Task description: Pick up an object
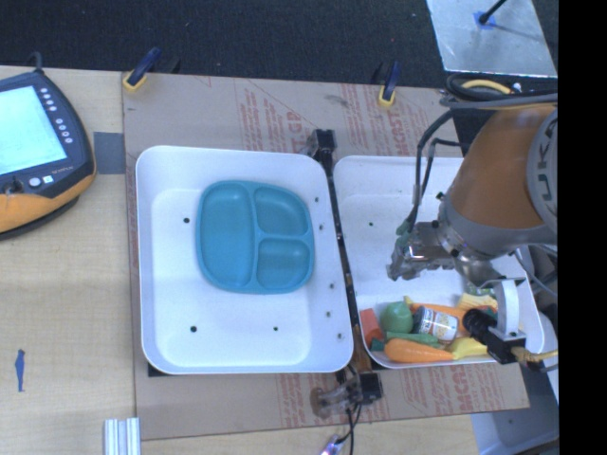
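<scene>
The right bin (370, 192) holds a pile of toy food along its near edge: an orange carrot (417, 352), a green piece (398, 318), a small bottle with a white label (438, 324), a red piece (369, 324) and a yellow piece (471, 347). My gripper (410, 262) hangs low over the middle of the right bin, just above and behind that pile. Nothing shows between its fingers. The grey and orange arm covers the bin's right part.
The left bin (161, 254) holds a blue divided plate (254, 237). A tablet in an orange case (38, 154) lies at the far left of the bench. Clamps sit between the bins at the top (324, 143) and bottom (346, 391).
</scene>
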Available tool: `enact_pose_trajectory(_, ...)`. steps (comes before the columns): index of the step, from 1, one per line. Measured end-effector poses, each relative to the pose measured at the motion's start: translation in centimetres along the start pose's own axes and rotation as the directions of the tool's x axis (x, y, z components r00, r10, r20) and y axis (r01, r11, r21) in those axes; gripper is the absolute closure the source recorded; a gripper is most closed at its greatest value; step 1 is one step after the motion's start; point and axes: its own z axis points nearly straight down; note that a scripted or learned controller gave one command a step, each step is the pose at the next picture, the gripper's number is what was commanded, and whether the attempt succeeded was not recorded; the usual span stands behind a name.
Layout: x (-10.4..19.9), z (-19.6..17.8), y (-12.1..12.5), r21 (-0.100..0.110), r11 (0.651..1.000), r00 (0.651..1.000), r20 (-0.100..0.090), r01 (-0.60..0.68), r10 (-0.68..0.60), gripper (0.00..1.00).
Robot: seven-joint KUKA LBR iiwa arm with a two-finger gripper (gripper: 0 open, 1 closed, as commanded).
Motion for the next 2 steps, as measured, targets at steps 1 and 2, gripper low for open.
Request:
enact_pose_trajectory(1,5.7,1.1,0.1,0.002,1.0,1.0,0.002,0.0,0.0,1.0)
enact_pose_trajectory(2,-0.9,1.0,3.2,0.0,1.0,1.0,0.002,-0.006,0.006,1.0)
